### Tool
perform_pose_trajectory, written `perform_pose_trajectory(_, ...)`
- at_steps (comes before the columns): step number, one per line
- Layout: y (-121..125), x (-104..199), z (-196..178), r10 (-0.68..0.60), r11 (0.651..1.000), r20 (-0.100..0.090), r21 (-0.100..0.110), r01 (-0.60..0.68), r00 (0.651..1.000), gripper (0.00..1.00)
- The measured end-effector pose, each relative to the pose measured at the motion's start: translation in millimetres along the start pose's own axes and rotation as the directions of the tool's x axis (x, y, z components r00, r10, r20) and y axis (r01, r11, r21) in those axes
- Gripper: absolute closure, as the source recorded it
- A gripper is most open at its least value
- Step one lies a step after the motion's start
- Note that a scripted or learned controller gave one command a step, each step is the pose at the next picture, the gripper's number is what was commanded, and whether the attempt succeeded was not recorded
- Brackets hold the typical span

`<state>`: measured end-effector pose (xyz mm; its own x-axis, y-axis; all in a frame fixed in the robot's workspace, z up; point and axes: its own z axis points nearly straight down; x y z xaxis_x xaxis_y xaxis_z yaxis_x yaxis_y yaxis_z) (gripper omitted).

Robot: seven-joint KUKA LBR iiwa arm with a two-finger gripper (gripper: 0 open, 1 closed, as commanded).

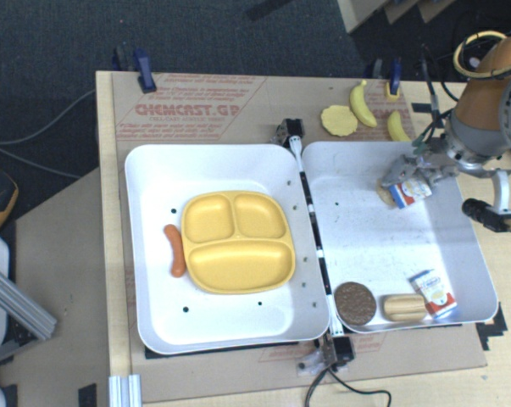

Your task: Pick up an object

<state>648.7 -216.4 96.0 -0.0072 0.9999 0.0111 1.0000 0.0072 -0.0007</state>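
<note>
Grey arm (480, 134), orange band, metal claw (412, 172).

Arm (492, 100) cropped at right edge

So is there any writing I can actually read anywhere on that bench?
"CHEMCAST GP" in red, on the brown board behind the left bin.
Smaller red lines above and below it on the same board: too blurred to read.
Red print along the board's front edge: too blurred to read.
Small carton in the right bin: printing too small to read.
Carton beside the gripper: unreadable.
</note>
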Motion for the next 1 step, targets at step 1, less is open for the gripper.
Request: perform_pose_trajectory(1,-37.9,60.7,12.7,0.004,1.0,0.008,0.005,-0.004,1.0,1.0)
